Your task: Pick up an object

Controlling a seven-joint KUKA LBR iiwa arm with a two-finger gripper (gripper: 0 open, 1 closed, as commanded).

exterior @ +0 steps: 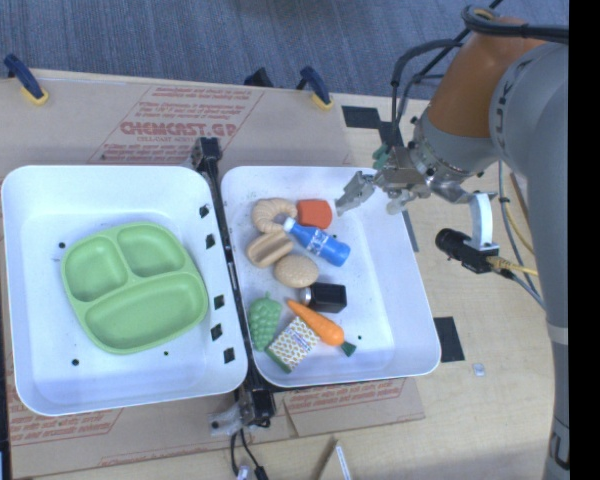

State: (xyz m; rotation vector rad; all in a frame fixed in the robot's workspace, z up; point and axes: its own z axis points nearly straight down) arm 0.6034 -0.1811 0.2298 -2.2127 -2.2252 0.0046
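The arm's gripper hovers over the upper right of the right bin, its fingers slightly parted and holding nothing. Below and to its left the toys lie crowded: an orange block nearest, a blue bottle slanting across tan bread pieces, a black box, a carrot and a green cluster. A green divided plate sits in the left bin. The block looks the easiest pick; a straight descent with fingers spanning its sides should avoid nudging the bottle.
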